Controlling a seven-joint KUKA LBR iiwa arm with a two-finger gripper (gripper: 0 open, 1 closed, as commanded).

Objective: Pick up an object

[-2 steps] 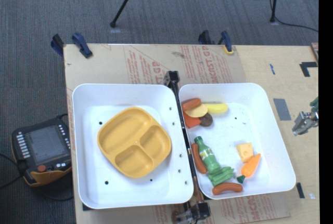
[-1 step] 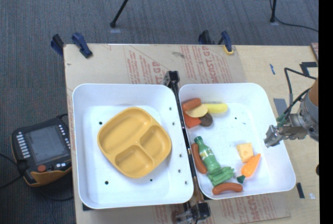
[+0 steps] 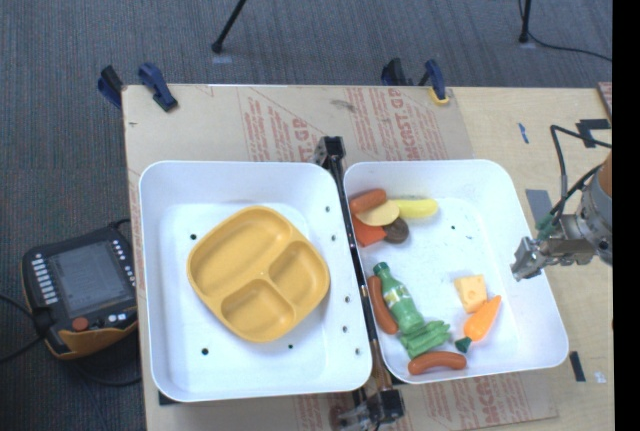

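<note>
Camera view, right edge of the frame: grey arm point(image 3: 605, 204) cut off by the border, with just the wrist part and some cables to see. Gripper point(image 3: 530, 259) low at mid-height on the right, above the right rim of the right bin point(image 3: 430, 163), pointing to the left toward the inside of the bin. Open or closed: cannot tell, too small and too dark against the rim. Apart from all the toy food.

Toy food in the right bin, in two groups. Upper left corner of the bin: sausage point(image 3: 368, 200), pale fruit slice point(image 3: 378, 214), yellow piece point(image 3: 418, 209), brown piece point(image 3: 397, 231), all touching or overlapping, so hard to separate. Lower part: green bottle point(image 3: 397, 297) lying at a slant, cheese cube point(image 3: 471, 292) and carrot point(image 3: 483, 319) just beside each other and nearest to the gripper, second sausage point(image 3: 437, 362) near the bottom rim.

Left bin point(image 3: 240, 166): yellow divided plate point(image 3: 258, 274), flat, about in the middle.

Lower left of the frame, off the bench point(image 3: 250, 119): control pad point(image 3: 85, 289) with orange edge, screen not readable. Bottom edge between the bins: small dark clamp point(image 3: 370, 411), partly cut off.
</note>
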